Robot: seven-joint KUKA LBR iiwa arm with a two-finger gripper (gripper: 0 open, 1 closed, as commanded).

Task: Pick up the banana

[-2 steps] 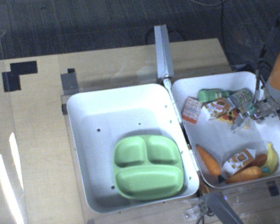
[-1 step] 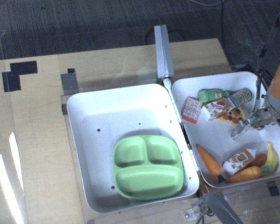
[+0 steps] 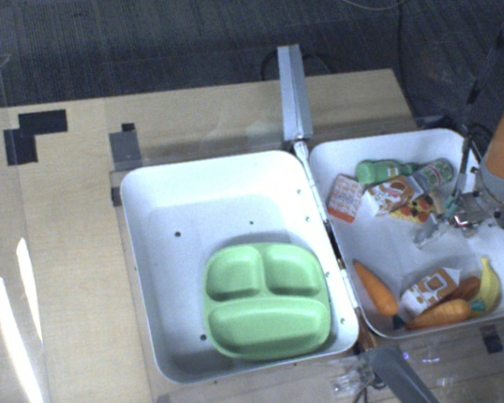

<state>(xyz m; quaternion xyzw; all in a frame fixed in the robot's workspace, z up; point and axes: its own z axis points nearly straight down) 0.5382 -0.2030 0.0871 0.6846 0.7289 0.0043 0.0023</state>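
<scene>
One banana (image 3: 489, 284), two carrots (image 3: 376, 288), perhaps three packets (image 3: 346, 198)

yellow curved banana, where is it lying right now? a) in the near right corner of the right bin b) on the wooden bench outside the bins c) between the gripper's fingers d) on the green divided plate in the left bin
a: the yellow curved banana lies in the near right corner of the right white bin, beside an orange carrot.
</scene>
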